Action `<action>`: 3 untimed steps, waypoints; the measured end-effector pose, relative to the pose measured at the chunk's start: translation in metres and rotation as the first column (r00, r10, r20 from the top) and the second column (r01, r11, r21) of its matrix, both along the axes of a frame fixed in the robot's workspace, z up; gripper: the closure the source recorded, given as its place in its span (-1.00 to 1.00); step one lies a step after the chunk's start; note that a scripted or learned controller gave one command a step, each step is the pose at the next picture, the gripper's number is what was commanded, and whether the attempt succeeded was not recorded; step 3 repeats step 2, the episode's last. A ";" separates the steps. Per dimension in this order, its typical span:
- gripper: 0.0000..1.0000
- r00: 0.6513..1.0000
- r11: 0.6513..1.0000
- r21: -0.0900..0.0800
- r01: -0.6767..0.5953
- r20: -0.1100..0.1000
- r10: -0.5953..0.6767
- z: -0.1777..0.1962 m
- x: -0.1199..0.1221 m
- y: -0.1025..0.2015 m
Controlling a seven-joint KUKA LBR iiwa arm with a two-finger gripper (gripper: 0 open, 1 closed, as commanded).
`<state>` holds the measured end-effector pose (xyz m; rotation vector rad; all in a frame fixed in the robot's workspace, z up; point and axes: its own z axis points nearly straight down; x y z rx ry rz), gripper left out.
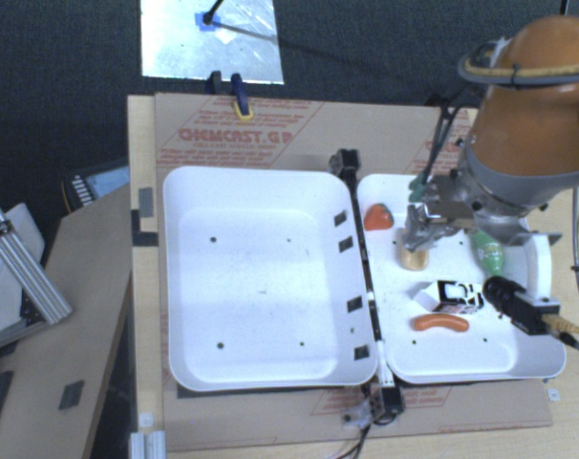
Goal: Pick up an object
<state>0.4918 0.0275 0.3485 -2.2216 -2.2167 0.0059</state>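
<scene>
Seeing gripper [419, 229] low inside right bin [519, 357], near its back left part, hanging off grey-and-orange arm [538, 113] coming in from the right. Sitting directly over small tan stub [414, 256], touching or nearly touching its top. Cannot tell grasp state from this angle: clamped on it or released, unclear. Tan stub upright on bin floor, just right of the divider between bins. Also spotting red-orange lump [378, 218] just left of gripper, green item [487, 252] to its right and partly under the wrist, black-and-white item [459, 296] nearer the front, and orange sausage [441, 323] lying just in front of that. Left bin [261, 285] alongside, touching right bin at the divider.
</scene>
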 end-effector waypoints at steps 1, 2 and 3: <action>1.00 1.000 1.000 0.004 -0.012 0.022 0.012 0.123 0.040 0.053; 1.00 1.000 1.000 0.000 -0.005 -0.003 0.005 0.031 -0.008 0.059; 1.00 1.000 1.000 0.000 -0.005 -0.003 0.005 0.031 -0.008 0.059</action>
